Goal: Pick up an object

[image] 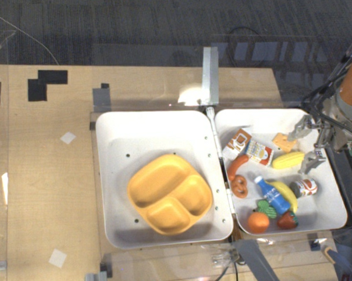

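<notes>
The right bin (341,208) holds several toy foods: a yellow corn cob (287,160), an orange cracker (284,142), a brown and white carton (238,141), a red and white carton (260,153), a red sausage (236,164), a pretzel (239,186), a blue bottle (271,196), a banana (286,194), a small can (307,187), an orange (258,222) and a strawberry (287,220). My gripper (307,144) hangs over the bin's right side, open. One finger is near the cracker, the other just right of the corn. Nothing sits between them.
In the left bin (111,134) lies a yellow divided plate (169,192). A metal post (210,77) stands behind the seam between the bins. A green toy (263,207) lies by the orange. The arm and its cables fill the right edge.
</notes>
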{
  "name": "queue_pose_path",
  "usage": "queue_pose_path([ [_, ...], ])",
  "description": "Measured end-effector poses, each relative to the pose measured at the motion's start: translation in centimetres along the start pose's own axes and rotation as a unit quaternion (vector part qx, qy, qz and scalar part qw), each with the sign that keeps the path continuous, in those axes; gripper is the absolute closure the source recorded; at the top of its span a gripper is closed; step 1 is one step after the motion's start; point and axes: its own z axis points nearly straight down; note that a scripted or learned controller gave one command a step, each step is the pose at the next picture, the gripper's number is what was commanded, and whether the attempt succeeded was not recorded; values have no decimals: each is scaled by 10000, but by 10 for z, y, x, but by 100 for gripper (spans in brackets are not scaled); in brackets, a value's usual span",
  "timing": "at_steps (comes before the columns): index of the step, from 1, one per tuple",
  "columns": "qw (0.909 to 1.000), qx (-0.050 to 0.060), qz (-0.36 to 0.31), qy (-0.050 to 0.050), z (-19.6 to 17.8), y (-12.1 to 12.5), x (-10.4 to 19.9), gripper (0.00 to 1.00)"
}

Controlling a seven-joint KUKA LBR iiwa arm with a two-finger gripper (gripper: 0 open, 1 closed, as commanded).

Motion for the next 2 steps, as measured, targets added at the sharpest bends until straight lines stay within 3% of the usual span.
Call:
queue_pose_path([
  [1, 9968, -20, 796, 39, 101, 39, -90, 0],
  [2, 9802, 2, 1978, -31, 125, 69, -94, 0],
])
